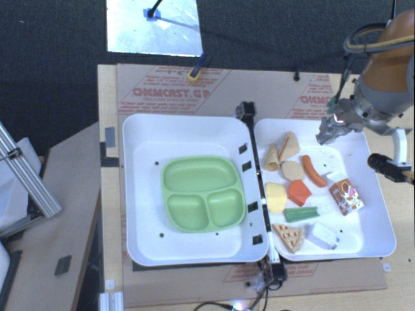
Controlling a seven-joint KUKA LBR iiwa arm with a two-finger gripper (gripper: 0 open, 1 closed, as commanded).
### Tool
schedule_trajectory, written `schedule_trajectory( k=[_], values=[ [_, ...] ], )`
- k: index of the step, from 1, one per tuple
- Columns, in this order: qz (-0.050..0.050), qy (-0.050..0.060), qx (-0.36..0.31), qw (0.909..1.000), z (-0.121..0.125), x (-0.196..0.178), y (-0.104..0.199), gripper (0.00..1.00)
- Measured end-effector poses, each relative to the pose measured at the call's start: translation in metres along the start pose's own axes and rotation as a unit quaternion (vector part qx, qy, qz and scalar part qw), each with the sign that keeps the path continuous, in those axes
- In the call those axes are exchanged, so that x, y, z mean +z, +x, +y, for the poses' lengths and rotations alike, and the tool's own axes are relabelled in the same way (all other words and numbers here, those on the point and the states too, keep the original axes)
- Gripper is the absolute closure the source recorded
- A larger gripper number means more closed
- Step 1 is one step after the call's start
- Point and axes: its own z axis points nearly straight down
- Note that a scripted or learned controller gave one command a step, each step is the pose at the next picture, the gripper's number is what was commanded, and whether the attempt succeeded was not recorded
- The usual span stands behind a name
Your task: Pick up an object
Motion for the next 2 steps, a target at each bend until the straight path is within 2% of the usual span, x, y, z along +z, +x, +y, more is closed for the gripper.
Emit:
schedule_trajectory(
  k=[1,2],
  values=[
    [0.000,0.000,-0.001,1.0000,0.001,0.000,0.056,1.00],
    [0.000,0.002,0.000,1.0000,-0.015,0.011,0.098,1.00]
  ],
)
